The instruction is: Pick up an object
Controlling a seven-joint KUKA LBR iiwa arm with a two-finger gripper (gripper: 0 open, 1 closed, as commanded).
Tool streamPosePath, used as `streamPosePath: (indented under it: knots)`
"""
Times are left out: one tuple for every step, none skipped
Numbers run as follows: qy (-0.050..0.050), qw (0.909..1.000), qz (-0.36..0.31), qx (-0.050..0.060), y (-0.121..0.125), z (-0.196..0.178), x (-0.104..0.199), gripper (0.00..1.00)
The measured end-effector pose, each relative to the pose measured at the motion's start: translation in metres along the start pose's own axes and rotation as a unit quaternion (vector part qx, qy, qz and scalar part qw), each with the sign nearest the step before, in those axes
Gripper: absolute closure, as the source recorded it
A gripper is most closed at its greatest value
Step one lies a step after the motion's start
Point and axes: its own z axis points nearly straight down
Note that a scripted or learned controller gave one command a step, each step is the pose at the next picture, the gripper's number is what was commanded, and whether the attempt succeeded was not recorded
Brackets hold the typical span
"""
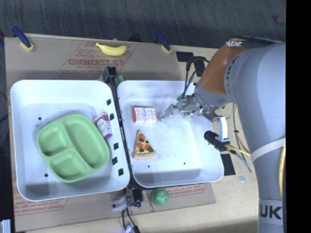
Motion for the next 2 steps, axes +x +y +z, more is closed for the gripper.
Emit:
streamPosePath:
  knots:
    - [0.000, 1.0000, -0.002, 0.000, 0.000, -0.010, 0.000, 1.00]
    - [-0.001, 1.0000, 0.000, -0.001, -0.075, -0.139, -0.003, 1.00]
